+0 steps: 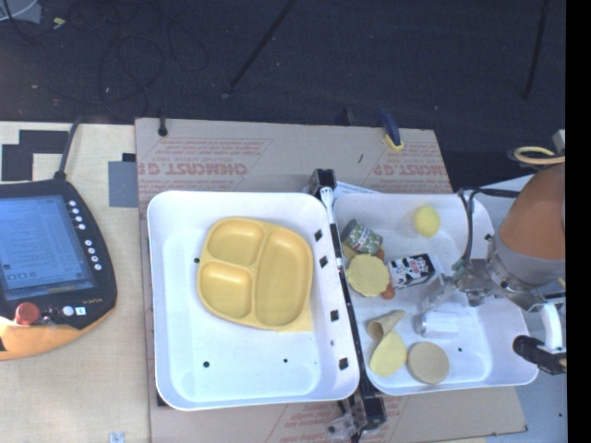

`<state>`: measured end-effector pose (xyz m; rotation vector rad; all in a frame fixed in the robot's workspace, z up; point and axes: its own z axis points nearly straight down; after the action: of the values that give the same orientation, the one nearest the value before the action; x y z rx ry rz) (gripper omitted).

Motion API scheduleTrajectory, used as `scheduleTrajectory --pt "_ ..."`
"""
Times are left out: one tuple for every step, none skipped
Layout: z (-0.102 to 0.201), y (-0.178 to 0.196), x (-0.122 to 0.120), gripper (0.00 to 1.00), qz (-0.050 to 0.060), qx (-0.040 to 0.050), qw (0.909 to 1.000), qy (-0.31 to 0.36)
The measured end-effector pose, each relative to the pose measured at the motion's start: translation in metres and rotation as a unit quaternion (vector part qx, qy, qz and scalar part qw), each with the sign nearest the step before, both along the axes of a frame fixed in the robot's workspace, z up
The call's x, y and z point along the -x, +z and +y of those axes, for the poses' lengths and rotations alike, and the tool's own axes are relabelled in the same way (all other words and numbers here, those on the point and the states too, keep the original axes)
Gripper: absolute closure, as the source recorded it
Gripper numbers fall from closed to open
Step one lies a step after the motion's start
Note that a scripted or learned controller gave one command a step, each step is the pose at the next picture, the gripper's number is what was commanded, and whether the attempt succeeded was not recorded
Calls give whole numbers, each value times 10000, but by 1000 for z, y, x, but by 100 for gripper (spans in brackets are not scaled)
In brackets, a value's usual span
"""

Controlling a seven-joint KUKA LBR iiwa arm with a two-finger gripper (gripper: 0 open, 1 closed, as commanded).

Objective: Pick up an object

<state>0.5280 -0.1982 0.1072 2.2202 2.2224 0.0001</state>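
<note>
Glossy white plastic bins (175, 340) sit on matt brown printed cardboard (277, 155).

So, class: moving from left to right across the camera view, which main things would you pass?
Teach pendant → left white bin holding the yellow divided plate → green packet → small yellow ball → gripper → arm's orange band.

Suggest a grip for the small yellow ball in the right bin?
Come straight down on the yellow ball and close the claw across its widest part. It is round, so any angle works. It sits alone near the back of the right bin, with open floor around it for both fingers, I'd judge.
</note>
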Motion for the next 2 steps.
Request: scheduleTrajectory --pt "19 -20 -75 0 -12 1 10000 21" --pt "22 -18 -17 0 3 -5 10000 -14"
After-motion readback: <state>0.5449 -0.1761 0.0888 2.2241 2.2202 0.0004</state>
